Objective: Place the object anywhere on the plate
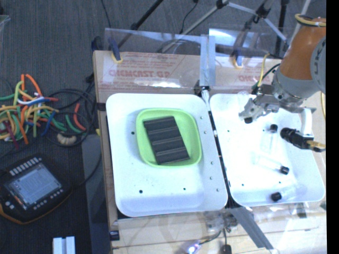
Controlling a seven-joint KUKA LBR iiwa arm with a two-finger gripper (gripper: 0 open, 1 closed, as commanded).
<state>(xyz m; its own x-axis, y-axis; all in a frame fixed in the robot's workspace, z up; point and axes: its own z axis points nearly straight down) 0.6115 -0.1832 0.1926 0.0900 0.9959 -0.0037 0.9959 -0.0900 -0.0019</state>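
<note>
Resting centred on plate [142, 121]: block [166, 139].

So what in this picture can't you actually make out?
- Tool, camera view: small and pale against the white right bin, so open or shut is unclear.
- Clear items in the right bin: transparent, washed out by glare; only their dark caps stand out.
- Arm: cut off by the top and right edges.
- Dark ridged object on the green plate: too coarse to identify.

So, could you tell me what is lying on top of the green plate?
A dark ridged block lies on the green plate in the left bin; the plate beneath it is covered.
</note>
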